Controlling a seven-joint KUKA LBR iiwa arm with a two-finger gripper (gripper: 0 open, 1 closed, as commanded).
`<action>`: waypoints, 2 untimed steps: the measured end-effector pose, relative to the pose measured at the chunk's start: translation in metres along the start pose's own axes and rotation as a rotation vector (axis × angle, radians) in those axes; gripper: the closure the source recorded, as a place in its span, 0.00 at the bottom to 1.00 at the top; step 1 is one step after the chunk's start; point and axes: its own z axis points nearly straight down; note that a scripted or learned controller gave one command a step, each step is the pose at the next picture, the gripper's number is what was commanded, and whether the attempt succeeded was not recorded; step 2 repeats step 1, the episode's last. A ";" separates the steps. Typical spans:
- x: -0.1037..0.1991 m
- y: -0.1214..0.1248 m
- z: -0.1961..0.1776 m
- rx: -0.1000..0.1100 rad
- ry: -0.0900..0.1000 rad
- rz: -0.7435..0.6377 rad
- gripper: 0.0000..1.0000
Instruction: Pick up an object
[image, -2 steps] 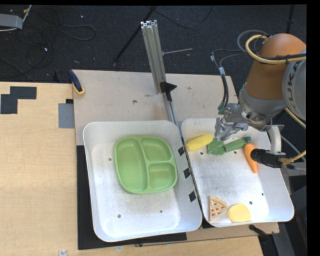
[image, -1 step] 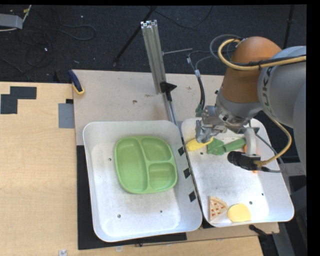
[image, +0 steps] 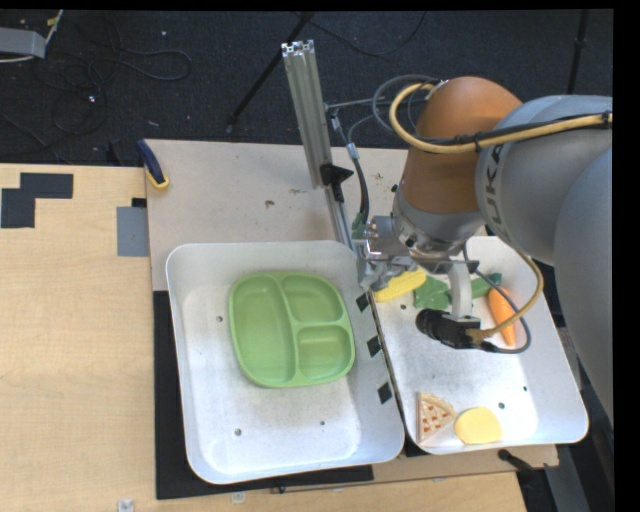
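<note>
My gripper (image: 380, 262) hangs low over the far left corner of the right bin (image: 530, 395), below the orange wrist band. A yellow banana-shaped toy (image: 401, 286) lies right beside it, partly under the gripper. Whether they touch is unclear. A green leafy toy (image: 433, 296) sits just to the right of the banana. An orange carrot (image: 503, 316) lies further right, partly hidden by the arm. At the near side of the same bin lie a pizza slice (image: 432, 416) and a round yellow piece (image: 478, 426).
The left bin (image: 200, 400) holds a green divided plate (image: 292, 328) in its middle. An upright aluminium post (image: 305, 110) stands behind the bins, close to the gripper. The big grey arm covers the right bin's far right side.
</note>
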 end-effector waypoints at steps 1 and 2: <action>0.053 0.008 0.014 -0.002 -0.001 0.001 1.00; 0.053 0.008 0.014 -0.002 -0.001 0.001 1.00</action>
